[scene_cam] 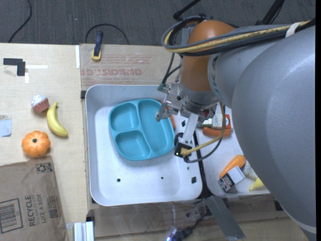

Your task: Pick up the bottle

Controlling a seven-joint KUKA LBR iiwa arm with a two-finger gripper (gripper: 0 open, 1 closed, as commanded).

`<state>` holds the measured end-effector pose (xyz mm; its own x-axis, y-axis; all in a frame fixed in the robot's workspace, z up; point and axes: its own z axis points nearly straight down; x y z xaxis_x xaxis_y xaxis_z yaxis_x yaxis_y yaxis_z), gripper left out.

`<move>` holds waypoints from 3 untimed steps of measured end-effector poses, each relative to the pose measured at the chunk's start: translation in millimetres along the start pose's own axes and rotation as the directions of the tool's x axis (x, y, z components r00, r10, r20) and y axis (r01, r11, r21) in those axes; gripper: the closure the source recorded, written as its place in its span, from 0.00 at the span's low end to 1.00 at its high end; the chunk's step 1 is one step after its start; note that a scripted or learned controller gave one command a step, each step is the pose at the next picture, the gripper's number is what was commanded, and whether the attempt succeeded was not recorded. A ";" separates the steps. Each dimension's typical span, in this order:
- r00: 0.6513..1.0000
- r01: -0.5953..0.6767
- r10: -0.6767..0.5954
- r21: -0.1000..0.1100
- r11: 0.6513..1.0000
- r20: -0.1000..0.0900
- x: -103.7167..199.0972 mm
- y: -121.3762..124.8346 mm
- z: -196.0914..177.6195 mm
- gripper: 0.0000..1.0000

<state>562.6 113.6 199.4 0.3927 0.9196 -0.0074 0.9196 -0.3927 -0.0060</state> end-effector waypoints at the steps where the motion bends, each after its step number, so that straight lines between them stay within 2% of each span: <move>1: 0.998 -0.061 0.061 -0.013 0.998 -0.018 44.1 34.8 88.0 0.00; 2: 0.998 -0.059 0.059 -0.006 0.998 -0.006 40.7 34.2 85.3 1.00; 3: 0.945 -0.328 0.328 -0.001 0.945 0.000 61.0 17.6 7.0 1.00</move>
<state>602.6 162.8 191.8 0.6729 0.7396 -0.0087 0.7397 -0.6730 -0.0019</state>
